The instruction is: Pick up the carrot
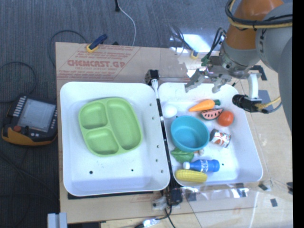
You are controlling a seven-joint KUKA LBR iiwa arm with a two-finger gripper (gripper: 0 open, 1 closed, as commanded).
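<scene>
The orange carrot with a green tip lies in the right bin, near its back wall and pointing left to right. A watermelon slice touches its front side. My gripper hangs just behind and above the carrot, over the bin's far edge. It is open, with nothing between its fingers. The carrot lies in front of the gap between them.
Also in the right bin are a white egg, a blue bowl, a red tomato, a small can, a green pepper, a blue bottle and a corn cob. The left bin bears a green divided plate.
</scene>
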